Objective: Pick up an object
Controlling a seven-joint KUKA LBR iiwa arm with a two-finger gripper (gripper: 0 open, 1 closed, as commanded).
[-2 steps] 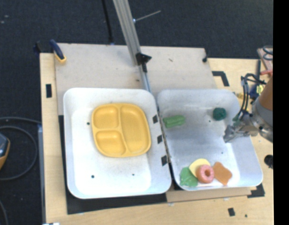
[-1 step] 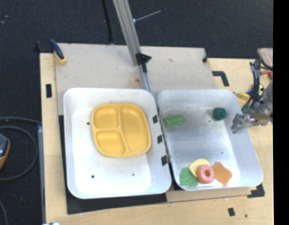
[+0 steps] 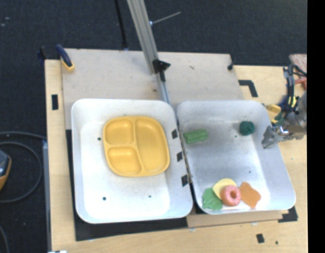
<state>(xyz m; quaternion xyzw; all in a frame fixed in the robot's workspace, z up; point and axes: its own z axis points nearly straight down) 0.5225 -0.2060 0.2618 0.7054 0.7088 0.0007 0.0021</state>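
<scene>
At the right bin's near edge a pink ring lies packed among yellow, green and orange pieces; farther back a lone dark green ball makes an easier target. The pincer sits at the bin's right rim, partly cropped; its grip I cannot tell

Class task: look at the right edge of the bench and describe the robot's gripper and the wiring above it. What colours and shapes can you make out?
The gripper is small, grey and metallic, with pale fingers pointing toward the right bin. Behind it sits a darker grey blocky body. Above it runs a bundle of thin cables in dark and yellow, with a yellow fitting near the bin's corner. No markings are legible.
</scene>
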